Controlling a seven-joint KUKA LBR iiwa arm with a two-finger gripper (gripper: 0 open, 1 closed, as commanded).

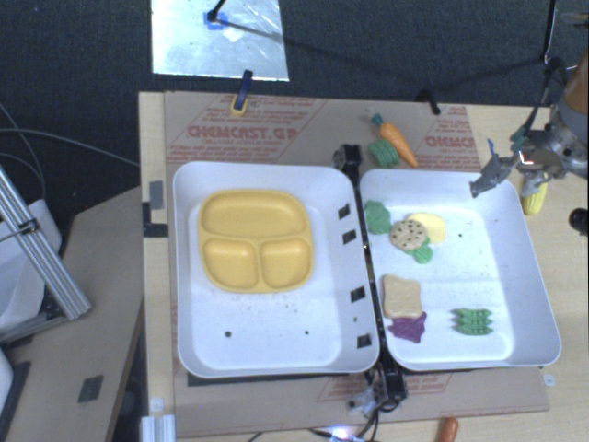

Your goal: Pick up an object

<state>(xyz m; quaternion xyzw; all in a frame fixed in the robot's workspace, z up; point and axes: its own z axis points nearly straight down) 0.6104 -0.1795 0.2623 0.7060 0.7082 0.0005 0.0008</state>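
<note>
Claw hung over the right bin's far right corner, nothing betw. its prongs; open or closed, can't tell. Pickable items lay in that bin: cookie touching a yellow piece, bread slice on a purple bit, green pea pod well apart from the rest. Best bet was prob. the pod: isolated, so come straight down, centred, prongs across its short side. Left bin held a yellow tray.

Two white bins, one yellow tray, seven toy foods, one carrot.
</note>
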